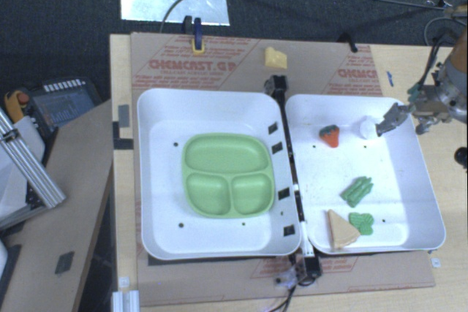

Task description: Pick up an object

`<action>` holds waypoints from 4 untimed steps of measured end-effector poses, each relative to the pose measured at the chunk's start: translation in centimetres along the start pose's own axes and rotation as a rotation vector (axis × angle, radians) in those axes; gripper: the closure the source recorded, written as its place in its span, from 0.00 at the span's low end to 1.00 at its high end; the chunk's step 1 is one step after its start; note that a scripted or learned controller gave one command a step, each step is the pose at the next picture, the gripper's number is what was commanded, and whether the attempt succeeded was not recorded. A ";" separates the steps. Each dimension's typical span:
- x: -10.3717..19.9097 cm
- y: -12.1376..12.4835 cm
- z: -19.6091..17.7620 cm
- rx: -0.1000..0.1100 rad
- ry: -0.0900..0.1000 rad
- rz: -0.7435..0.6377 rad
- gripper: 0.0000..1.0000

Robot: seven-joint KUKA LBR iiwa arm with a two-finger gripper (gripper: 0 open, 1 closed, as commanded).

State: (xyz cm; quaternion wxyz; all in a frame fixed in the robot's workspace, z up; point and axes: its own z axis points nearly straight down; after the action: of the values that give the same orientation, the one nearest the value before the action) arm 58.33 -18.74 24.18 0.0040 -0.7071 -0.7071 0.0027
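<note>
Camera view: jaws hover over right bin; I cannot tell their opening.

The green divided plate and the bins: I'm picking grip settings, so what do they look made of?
The green divided plate looks like moulded plastic, matte, with soft rounded compartment edges. The white bins look like thin formed plastic, smooth and faintly glossy, though painted metal can't be excluded.

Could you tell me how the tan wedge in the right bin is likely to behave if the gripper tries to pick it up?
The wedge lies flat, so it probably won't roll. Its sloped sides may slip between closing fingers. It sits near the bin wall and touches a green piece, so a grasp there could be cramped and nudge that.
</note>
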 end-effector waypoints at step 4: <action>0.5 1.0 15.0 -0.007 -0.001 -0.001 0.00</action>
State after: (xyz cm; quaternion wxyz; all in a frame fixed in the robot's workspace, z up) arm 59.15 -18.19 9.17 0.0010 -0.7068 -0.7074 0.0006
